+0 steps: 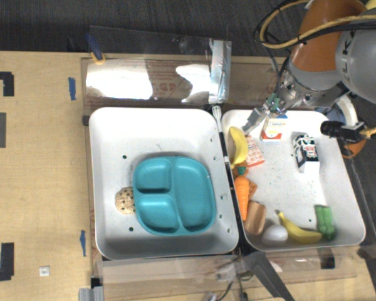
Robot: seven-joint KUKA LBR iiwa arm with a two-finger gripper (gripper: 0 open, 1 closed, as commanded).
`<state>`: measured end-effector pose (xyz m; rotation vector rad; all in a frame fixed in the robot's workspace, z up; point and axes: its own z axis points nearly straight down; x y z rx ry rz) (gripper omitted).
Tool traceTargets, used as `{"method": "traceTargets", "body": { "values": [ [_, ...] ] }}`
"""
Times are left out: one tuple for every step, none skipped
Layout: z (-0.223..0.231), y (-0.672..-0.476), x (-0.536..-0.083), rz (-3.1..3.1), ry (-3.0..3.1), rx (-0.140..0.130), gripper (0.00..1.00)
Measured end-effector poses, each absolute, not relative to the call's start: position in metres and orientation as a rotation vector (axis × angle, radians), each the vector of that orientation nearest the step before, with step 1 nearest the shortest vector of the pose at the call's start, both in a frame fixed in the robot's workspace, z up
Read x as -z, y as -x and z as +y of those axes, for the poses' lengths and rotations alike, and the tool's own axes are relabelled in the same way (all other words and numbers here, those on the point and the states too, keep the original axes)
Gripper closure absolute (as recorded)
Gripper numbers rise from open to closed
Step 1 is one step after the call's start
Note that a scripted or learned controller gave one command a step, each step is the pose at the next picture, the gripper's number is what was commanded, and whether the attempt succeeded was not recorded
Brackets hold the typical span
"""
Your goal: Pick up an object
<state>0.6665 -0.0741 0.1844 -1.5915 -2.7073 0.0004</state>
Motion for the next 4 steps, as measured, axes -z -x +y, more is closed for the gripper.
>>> {"method": "traceTargets", "body": {
  "values": [
    [-0.106,-0.666,-0.127,-2.77,1.478,-0.002,0.0],
    [-0.17,-0.622,-0.156,-2.734,1.558,-0.001,0.0],
    [-0.17,-0.578,-0.127,-2.672,1.671,0.007,0.0],
    [-0.136,-0.558,-0.124,-2.548,1.837,0.002,0.0]
  ]
}}
